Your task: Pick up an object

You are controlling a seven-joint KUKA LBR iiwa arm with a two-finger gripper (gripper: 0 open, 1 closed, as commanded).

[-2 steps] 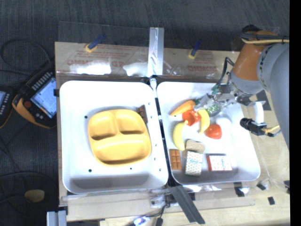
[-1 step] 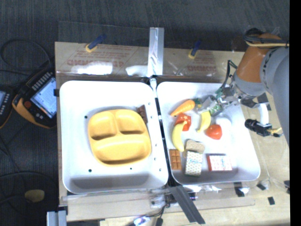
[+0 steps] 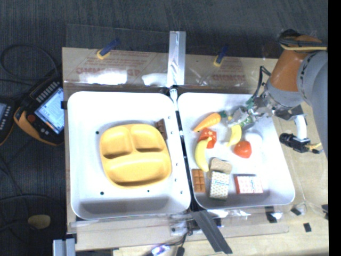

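Gripper low over the far side of the right bin, nothing held yet

The arm (image 3: 298,73) reaches in from the right and its gripper (image 3: 246,112) sits low at the far right of the right bin (image 3: 285,180), just beside the small yellow piece (image 3: 234,134) and the red tomato-like piece (image 3: 243,149). The fingers are too small and cluttered to read, so I cannot tell whether they are open or closed, and nothing is visibly between them.

The candidates all lie in that bin: an orange carrot (image 3: 206,121) at the far left, a banana (image 3: 201,154) below it, and near the front a waffle-brown block (image 3: 198,181), a checked box (image 3: 219,185) and a red-patterned box (image 3: 249,184). The left bin (image 3: 80,143) carries a yellow divided tray (image 3: 136,154).

To do the grasp well, I would judge the small yellow piece the natural target, being closest. Centre over its narrow width, keep clear of the tomato touching its near end, and descend straight. The toys look smooth and rounded, so an off-centre squeeze would likely squirt one sideways; lift slowly to confirm the hold
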